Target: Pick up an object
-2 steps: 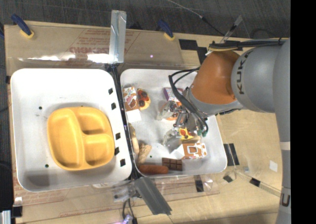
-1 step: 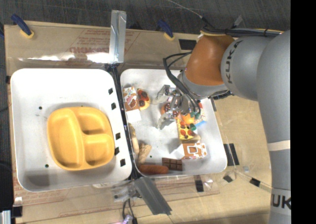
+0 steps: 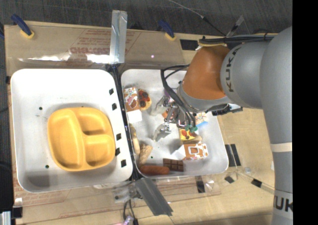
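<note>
The grey arm (image 3: 258, 77) reaches in from the right over the right bin (image 3: 218, 162). The left bin (image 3: 30, 95) holds a yellow divided tray (image 3: 79, 137). The hand (image 3: 171, 119) hangs low in the middle of the right bin among small toy foods; whether it is wide or narrow I cannot tell. Near it lie a small orange-and-white box (image 3: 195, 151), a chocolate bar (image 3: 173, 164), a sausage (image 3: 154, 170) and a printed packet (image 3: 131, 99).

Small toy foods lie scattered in the right bin (image 3: 218, 162): a printed food card (image 3: 131, 98) at the left wall, a brown sausage (image 3: 154, 170) and chocolate bar (image 3: 173, 164) at the front, and an orange-and-white carton (image 3: 195, 151) beside them.
</note>
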Robot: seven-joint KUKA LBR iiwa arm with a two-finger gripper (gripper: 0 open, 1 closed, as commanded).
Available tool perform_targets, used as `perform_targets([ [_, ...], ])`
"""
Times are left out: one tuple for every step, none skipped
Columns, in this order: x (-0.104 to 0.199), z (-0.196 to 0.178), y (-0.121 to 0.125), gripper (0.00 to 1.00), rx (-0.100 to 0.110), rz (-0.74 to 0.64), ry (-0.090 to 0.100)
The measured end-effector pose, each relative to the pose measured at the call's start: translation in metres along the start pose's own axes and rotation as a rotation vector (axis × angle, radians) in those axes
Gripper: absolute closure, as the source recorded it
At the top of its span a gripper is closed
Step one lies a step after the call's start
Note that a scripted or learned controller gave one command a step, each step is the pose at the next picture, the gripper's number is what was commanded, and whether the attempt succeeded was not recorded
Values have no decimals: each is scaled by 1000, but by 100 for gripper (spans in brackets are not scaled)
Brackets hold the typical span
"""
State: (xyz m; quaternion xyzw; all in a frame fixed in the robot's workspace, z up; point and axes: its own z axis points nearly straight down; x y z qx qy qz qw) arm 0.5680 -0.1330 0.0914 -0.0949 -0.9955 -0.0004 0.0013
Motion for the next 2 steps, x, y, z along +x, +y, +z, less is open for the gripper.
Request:
perform_targets([
  [-1, -11, 2, 100, 0, -9, -1],
  [-31, -112, 11, 100, 0, 152, -11],
])
